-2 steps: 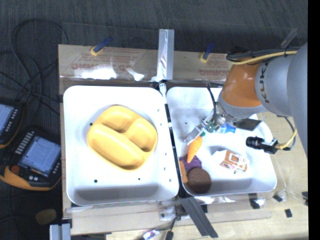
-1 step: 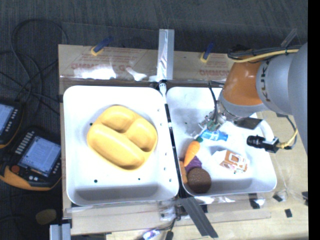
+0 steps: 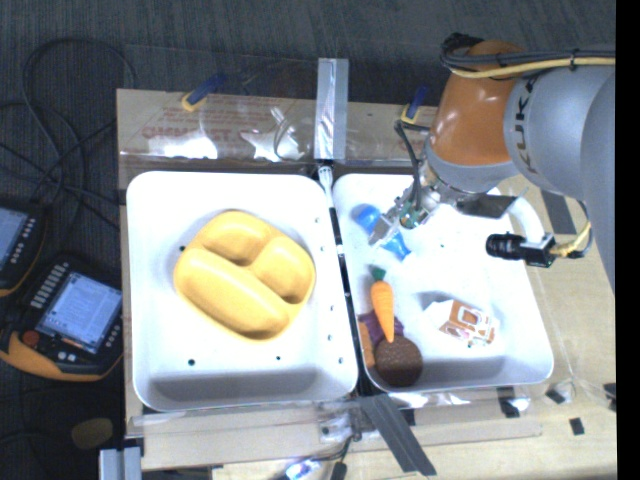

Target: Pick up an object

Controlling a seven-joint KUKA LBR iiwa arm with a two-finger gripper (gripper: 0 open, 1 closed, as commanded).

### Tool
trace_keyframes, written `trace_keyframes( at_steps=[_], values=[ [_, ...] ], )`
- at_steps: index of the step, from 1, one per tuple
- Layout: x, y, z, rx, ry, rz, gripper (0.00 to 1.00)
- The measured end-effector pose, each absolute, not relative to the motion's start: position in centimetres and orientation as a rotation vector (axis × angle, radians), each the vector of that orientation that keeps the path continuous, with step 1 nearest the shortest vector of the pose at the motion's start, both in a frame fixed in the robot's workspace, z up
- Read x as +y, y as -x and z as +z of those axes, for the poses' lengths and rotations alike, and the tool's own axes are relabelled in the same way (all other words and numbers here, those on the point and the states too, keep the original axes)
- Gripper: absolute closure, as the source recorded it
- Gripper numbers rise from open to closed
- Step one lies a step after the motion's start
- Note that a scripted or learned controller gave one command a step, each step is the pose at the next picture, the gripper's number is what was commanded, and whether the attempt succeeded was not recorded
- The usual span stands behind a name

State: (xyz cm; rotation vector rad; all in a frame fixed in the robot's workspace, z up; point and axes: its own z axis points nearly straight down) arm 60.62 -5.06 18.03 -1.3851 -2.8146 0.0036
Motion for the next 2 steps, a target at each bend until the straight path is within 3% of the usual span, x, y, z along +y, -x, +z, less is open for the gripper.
trace_keyframes(
  at_steps=[1, 2],
  values=[
    [-5.06, -60.62, 18.02, -2.814, 1.385, 0.003, 0.0],
    [-5.06, -60.62, 18.02, -2.814, 1.385, 0.003, 0.0]
  ],
)
